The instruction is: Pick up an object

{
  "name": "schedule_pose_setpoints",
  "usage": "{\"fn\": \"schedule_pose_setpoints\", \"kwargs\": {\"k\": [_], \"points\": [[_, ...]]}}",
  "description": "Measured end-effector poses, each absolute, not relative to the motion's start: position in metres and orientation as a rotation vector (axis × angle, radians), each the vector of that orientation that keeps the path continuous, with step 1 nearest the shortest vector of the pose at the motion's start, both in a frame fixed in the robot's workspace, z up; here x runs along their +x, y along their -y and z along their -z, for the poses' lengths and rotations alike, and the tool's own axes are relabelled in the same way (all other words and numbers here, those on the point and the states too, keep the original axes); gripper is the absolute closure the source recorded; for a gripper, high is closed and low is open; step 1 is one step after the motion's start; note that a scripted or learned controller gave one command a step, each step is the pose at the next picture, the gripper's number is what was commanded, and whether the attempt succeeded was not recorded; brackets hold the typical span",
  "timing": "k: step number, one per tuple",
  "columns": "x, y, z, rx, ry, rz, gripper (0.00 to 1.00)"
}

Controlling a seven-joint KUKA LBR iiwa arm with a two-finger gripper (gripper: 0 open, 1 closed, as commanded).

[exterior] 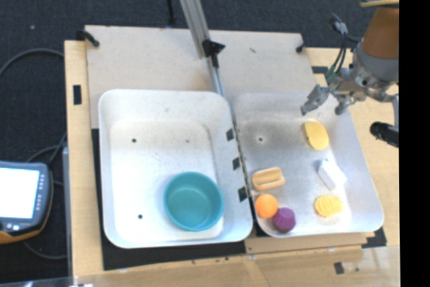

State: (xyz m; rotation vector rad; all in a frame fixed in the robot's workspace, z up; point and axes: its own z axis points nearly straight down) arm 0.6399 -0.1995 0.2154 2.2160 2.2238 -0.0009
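Observation:
In the right bin (269, 121) lie several small objects. A yellow oval piece (316, 135) sits nearest the arm, with a white block (331, 175) and a ridged yellow piece (328, 206) below it. A tan bread-like piece (268, 178), an orange ball (267, 206) and a purple piece (285, 219) sit near the bin's front left corner. My gripper (326, 105) hangs over the bin's far right part, just above the yellow oval piece. It is open, with nothing between its fingers.
A teal bowl (193, 201) stands in the left bin (134, 117) near its front right. A slanted metal rail (195, 10) rises behind the bins. A tablet (20, 195) lies off the bench at the left.

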Motion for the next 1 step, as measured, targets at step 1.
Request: {"fn": "schedule_pose_setpoints", "kwargs": {"k": [1], "points": [[0.6399, 0.1997, -0.2155, 2.215, -2.224, 0.002, 0.0]]}}
